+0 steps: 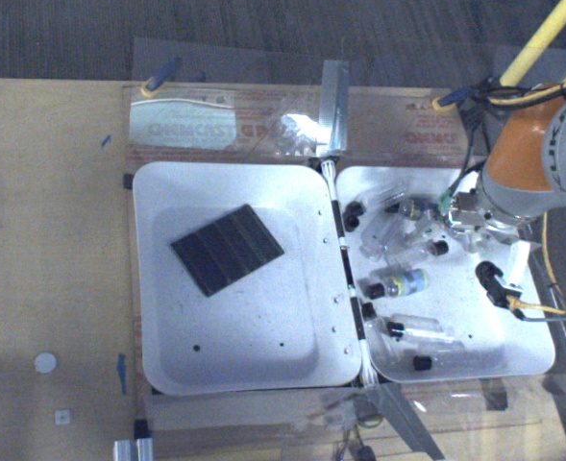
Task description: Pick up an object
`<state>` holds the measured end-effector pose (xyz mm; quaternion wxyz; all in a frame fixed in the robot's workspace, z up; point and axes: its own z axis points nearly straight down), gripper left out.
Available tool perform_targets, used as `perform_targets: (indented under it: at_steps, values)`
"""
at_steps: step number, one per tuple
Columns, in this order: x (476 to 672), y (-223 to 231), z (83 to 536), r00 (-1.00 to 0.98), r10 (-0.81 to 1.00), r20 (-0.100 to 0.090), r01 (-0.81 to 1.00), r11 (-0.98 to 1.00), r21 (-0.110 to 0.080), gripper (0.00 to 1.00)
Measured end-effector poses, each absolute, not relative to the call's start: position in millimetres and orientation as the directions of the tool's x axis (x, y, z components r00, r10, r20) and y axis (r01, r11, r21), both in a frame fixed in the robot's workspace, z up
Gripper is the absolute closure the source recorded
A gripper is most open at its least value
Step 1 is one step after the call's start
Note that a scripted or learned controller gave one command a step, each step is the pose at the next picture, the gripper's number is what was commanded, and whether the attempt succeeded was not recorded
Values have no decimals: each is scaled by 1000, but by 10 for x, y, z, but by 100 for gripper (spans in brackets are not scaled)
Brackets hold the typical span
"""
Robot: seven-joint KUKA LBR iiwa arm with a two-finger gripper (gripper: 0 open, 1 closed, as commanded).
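Wooden bench [52, 257] with two white bins: left bin [158, 353] holding a dark ribbed pad [227, 249]; right bin [532, 349] strewn with small bottles [403, 283]. Claw [467, 214] over the right bin, state impossible to tell.

Two white bins sit side by side, the left bin [158, 257] and the right bin [528, 349]. One dark ribbed panel [228, 249] lies in the left. The right holds a clutter of small clear vials [398, 283], too jumbled to count.
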<state>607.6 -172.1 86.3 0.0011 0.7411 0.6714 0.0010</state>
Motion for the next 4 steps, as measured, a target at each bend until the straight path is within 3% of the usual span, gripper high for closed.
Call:
perform_targets:
  at_steps: [1, 2, 3, 4]
  values:
    - [6092, -1728, 986, 101, 995, 1, 995, -101, 9, 100]
    - [6396, -1512, 1925, 207, 978, -1, 978, -207, 2, 100]
    - [6674, -1361, 1733, 231, 973, -1, 973, -231, 4, 100]
    - [6675, -1357, 1734, 230, 973, -1, 973, -230, 4, 0]
